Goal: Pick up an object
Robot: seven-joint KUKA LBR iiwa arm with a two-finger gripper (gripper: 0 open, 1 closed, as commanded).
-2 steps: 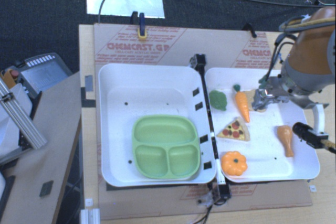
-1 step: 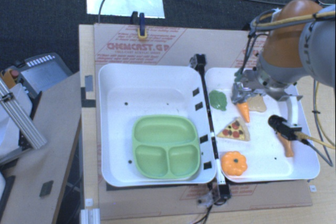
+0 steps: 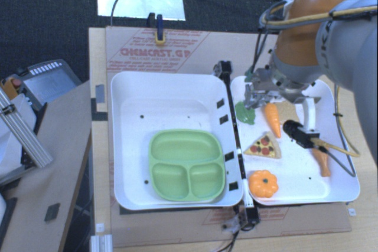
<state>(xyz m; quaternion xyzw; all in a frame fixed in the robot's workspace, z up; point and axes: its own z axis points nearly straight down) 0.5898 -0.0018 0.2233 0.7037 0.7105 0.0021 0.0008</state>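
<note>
- Two white bins sit side by side: the left bin (image 3: 127, 91) in the middle of the frame, the right bin (image 3: 307, 189) at the right
- The left bin holds one green divided plate (image 3: 186, 164) with three compartments, lying in its lower half
- The right bin holds five things: one green leafy piece (image 3: 244, 113), one carrot (image 3: 272, 118), one pizza slice (image 3: 264, 146), one small orange pumpkin (image 3: 263, 183) and one further long orange piece (image 3: 322, 163) near its right wall
- The carrot lies in the upper left part of the right bin, just right of the leafy piece; its long axis runs nearly top to bottom of the frame, with the broad end up and the narrow tip down and slightly right
- The pincer (image 3: 255, 97) hangs over the upper left corner of the right bin, just above the leafy piece and the carrot's broad end
- How far open it is cannot be told, nor whether it touches either thing; nothing can be seen held in it
</note>
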